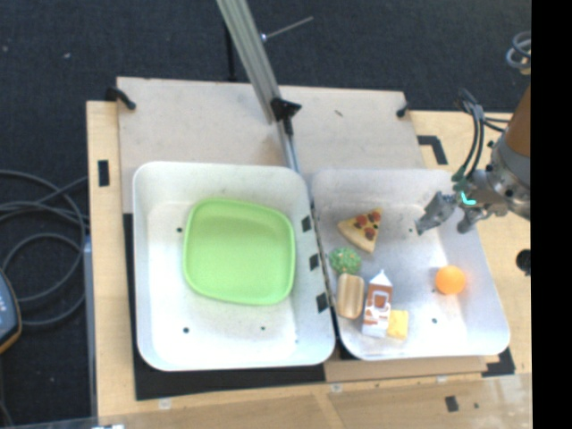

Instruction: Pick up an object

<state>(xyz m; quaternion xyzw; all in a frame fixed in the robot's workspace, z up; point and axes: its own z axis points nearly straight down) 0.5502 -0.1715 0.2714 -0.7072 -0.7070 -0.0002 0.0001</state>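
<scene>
Nothing has been lifted yet. Fingers [450, 213] are spread open and empty above the right bin [487, 329], near its upper right. The orange [450, 281], pizza slice [362, 229] and carton [379, 304] lie untouched inside; descent, grasp and lift remain.

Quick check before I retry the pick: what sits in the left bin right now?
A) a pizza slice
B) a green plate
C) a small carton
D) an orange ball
B: the green plate lies alone in the left bin, while the orange ball, pizza slice and small carton all lie in the right bin.
</scene>
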